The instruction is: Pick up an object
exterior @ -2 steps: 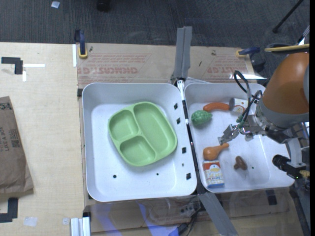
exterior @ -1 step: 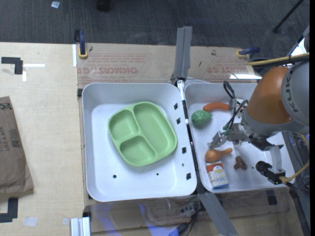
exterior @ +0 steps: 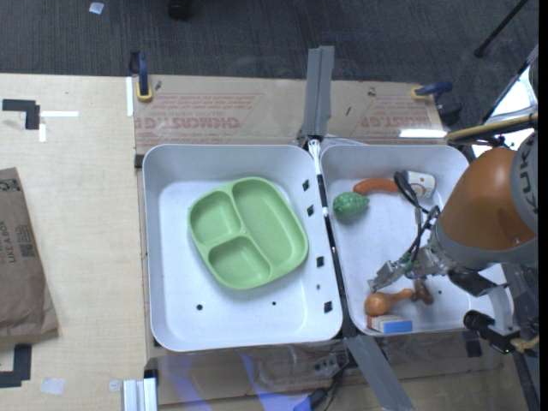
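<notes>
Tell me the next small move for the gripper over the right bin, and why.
Probably a short straight descent. The gripper hangs in the right bin, just above the orange pear-shaped object, with nothing visibly between its fingers. A small blue-and-white block lies close beside that object, so I would go down slowly to avoid nudging either away.

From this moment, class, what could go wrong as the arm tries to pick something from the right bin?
1. The gripper sits low among crowded things: the orange pear-shaped toy lies just beside the small box, so it may nudge both and grasp neither.
2. Those things lie near the right bin's front wall, which may block the fingers.
</notes>
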